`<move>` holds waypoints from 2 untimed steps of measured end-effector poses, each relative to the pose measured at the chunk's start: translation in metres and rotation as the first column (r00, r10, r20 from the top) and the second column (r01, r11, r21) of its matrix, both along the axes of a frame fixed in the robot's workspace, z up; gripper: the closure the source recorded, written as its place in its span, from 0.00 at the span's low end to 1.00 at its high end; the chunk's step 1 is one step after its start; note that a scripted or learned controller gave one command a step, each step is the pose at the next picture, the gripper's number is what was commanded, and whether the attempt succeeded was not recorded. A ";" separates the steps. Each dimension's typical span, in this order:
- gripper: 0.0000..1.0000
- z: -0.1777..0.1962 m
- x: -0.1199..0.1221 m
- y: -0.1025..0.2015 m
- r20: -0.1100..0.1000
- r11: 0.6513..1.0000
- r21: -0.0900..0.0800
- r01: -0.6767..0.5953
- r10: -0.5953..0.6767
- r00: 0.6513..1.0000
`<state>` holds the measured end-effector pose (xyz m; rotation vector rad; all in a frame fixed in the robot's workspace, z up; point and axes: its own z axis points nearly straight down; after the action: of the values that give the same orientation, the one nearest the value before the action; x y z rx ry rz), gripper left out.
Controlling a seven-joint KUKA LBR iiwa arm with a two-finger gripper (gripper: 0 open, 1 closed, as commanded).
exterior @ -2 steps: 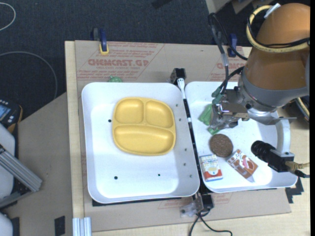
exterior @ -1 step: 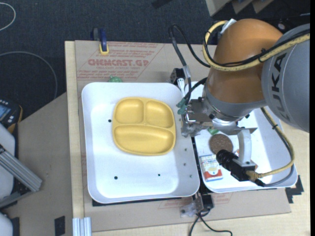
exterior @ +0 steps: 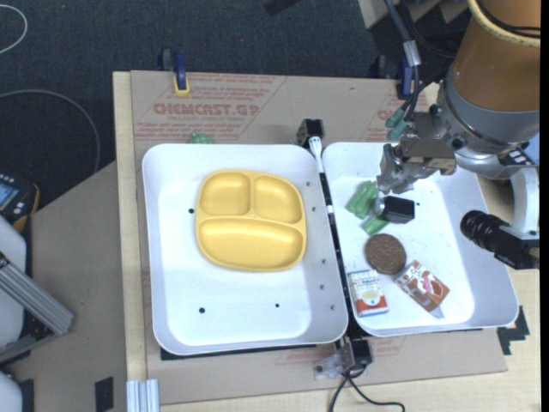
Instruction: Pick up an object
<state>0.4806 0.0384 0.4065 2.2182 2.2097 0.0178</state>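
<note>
My gripper (exterior: pixel 393 184) hangs low over the upper left part of the right bin (exterior: pixel 480 312). Just beneath it lie a green object (exterior: pixel 364 199) and a small black block (exterior: pixel 399 209), both close to its tip. Whether it touches either one is unclear. Further toward the front sit a round brown disc (exterior: pixel 385 253), a small red and white carton (exterior: pixel 369 293) and a brown and red packet (exterior: pixel 424 286). Nothing is visibly lifted off the bin floor.
The left bin (exterior: pixel 171 307) holds a yellow divided plate (exterior: pixel 251 220). The arm's grey and orange body (exterior: pixel 502 58) looms over the right bin's far corner. A black fitting (exterior: pixel 493 234) juts in at the right bin's right rim.
</note>
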 end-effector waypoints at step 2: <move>1.00 0.014 0.000 0.004 -0.009 1.000 -0.002 -0.006 0.006 1.000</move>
<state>0.4808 0.0422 0.4204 2.2152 2.2193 0.0052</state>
